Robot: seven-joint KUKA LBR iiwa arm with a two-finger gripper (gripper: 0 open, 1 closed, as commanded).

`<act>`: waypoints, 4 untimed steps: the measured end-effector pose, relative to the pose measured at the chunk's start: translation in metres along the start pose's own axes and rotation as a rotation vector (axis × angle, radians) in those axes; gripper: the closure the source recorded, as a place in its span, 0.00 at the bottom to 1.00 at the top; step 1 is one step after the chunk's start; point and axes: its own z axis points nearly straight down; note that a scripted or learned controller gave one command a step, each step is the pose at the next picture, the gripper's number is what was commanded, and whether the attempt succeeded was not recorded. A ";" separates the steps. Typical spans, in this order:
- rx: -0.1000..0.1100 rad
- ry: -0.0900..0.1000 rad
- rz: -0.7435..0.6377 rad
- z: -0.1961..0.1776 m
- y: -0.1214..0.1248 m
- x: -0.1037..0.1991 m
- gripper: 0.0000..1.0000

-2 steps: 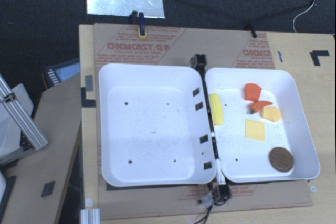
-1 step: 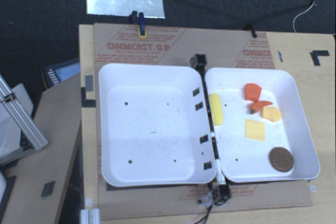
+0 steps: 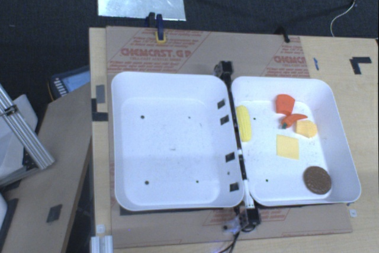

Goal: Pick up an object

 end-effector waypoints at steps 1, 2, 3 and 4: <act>0.000 0.000 0.000 0.000 0.000 0.000 1.00; 0.000 0.000 0.000 0.000 0.000 0.000 1.00; 0.000 0.000 0.000 0.000 0.000 0.000 1.00; 0.000 0.000 0.000 0.000 0.000 0.000 1.00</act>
